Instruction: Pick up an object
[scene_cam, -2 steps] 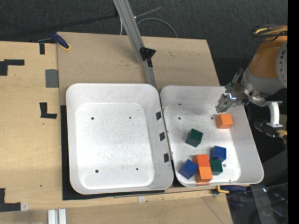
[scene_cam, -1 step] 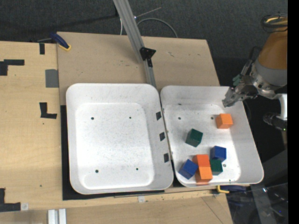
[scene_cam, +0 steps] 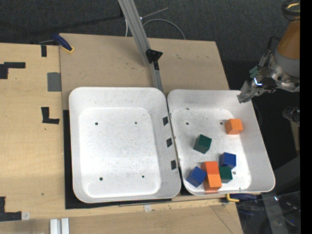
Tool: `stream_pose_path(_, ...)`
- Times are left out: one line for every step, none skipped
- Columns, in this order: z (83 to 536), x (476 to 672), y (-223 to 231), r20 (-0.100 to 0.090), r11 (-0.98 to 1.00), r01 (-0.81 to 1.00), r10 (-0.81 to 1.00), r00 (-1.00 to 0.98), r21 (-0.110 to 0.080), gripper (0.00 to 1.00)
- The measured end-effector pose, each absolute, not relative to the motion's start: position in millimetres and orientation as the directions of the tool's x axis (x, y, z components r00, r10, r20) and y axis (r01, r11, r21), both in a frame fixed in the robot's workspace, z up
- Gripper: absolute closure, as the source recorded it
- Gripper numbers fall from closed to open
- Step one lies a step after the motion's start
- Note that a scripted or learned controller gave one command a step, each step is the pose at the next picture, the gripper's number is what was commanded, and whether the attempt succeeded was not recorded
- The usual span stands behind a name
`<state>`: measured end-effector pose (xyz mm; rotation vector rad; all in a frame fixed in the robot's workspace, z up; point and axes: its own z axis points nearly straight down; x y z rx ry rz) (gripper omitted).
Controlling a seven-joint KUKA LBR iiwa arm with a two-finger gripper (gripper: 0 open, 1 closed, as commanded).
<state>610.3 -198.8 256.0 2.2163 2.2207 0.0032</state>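
Orange cube [scene_cam: 234, 126] sits alone near the far right side of the right bin [scene_cam: 261, 150], and of all the blocks it lies closest to the gripper [scene_cam: 246, 94]. The gripper hangs over that bin's upper right corner, above the rim and holding nothing, so the cube lies down and slightly left of it in the camera view. Whether the gripper is apart or together cannot be told. A green cube [scene_cam: 203, 143] rests further left, and a cluster of blue, orange and green blocks [scene_cam: 213, 173] crowds the near edge.
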Motion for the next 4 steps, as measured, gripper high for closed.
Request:
stream_pose_path(250.7, 623.2, -136.7, 0.002, 0.007, 1.0, 1.0, -0.007, -0.001, 1.0)
stream_pose_path(241.7, 620.0, -84.6, 0.001, 0.005, 1.0, 1.0, -0.005, -0.002, 1.0)
stream_pose_path(246.7, 629.0, -23.0, 0.002, 0.008, 1.0, 1.0, -0.008, 0.0, 1.0)
stream_pose_path(239.6, 628.3, 28.2, 0.001, 0.006, 1.0, 1.0, -0.006, -0.003, 1.0)
